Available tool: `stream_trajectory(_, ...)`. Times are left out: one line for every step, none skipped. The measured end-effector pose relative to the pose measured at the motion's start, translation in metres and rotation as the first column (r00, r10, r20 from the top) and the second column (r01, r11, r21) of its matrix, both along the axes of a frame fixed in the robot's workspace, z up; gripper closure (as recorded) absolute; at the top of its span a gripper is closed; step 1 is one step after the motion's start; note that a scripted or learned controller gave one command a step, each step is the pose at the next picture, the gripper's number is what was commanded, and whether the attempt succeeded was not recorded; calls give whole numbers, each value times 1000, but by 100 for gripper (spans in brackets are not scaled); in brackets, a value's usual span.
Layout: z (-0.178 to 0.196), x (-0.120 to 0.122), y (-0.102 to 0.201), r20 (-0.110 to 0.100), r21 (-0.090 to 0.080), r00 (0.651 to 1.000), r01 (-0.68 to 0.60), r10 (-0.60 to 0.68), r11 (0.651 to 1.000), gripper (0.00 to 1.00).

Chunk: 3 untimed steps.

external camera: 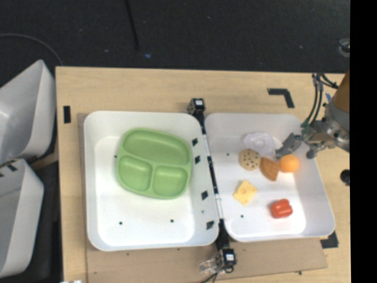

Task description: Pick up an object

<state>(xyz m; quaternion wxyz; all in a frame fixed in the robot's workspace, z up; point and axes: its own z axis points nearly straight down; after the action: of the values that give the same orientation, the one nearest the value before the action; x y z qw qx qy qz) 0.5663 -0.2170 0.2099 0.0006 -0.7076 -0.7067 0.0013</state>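
While the claw hangs over the right shallow white bin, its two fingers stand spread wide with nothing between them, so no pickup is achieved. The small round orange ball lies just below the fingers, touching the brown wedge-shaped piece. Nearby lie the speckled round cookie, the yellow cheese wedge and the red bell pepper. Descent, closure and lift remain. Judged clearance: open floor surrounds the pepper; the ball sits crowded. The left bin on the worktop holds a green divided plate.
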Motion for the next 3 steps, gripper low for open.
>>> stream_trajectory(-49,8,3,1,0,1000,-2,2,1000,0)
stream_trajectory(-35,9,2,7,-2,1000,-2,2,1000,100)
stream_trajectory(10,5,-4,7,-2,1000,2,-2,1000,100)
